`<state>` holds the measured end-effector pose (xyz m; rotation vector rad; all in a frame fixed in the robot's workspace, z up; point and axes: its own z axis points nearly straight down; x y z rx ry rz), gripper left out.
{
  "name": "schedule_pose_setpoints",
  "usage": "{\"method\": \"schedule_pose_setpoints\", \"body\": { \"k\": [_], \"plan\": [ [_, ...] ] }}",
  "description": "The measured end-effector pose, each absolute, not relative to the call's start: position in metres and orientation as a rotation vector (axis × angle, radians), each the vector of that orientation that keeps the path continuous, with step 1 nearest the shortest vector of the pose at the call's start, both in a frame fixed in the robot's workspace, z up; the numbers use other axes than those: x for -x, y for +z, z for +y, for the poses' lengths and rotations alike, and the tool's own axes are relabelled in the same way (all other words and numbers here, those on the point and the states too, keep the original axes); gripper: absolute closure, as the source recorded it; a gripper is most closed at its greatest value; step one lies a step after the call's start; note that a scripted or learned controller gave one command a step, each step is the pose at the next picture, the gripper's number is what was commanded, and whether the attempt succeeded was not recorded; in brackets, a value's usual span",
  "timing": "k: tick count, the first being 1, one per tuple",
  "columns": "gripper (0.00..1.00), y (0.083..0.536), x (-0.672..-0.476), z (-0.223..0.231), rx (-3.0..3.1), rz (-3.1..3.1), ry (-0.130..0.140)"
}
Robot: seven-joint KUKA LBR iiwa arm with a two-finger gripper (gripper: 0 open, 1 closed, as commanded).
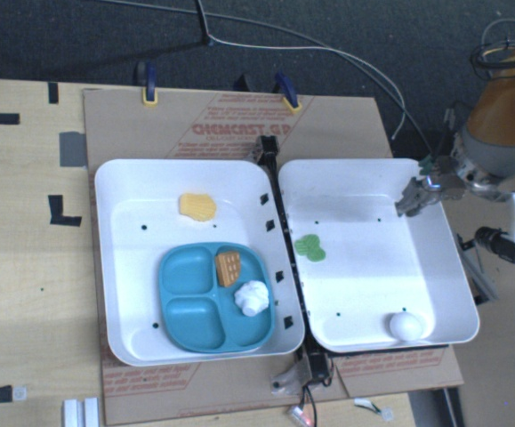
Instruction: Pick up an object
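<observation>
- White plastic bins sit side by side on the worktop in the camera view; the right bin point(435, 265) holds a green object point(309, 248) near its left wall and a white ball point(406, 326) at its near edge.
- Left bin point(115, 238) holds a blue divided tray point(186, 314), a yellow piece point(197, 206), a waffle-like piece point(228, 268) and a white lump point(252, 298).
- Gripper point(414, 198) hangs over the right bin's far right edge, holding nothing; I cannot tell how wide its fingers stand.
- Best approach, I judge: centre above the green object, then descend straight.
- Red print on the cardboard sheet point(230, 132) looks like "CHEMCAST GP", though blurred.
</observation>
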<state>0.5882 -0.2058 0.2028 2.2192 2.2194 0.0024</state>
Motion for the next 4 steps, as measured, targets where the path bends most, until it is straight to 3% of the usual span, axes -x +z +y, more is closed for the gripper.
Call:
{"method": "schedule_pose_setpoints", "body": {
  "k": [1, 2, 4],
  "plan": [
    [1.00, 0.264, -0.588, -0.212, -2.218, 2.218, 0.004],
    [1.00, 0.257, -0.587, -0.162, -2.218, 2.226, 0.001],
    [1.00, 0.263, -0.566, -0.061, -2.217, 2.227, 0.001]
  ]
}}
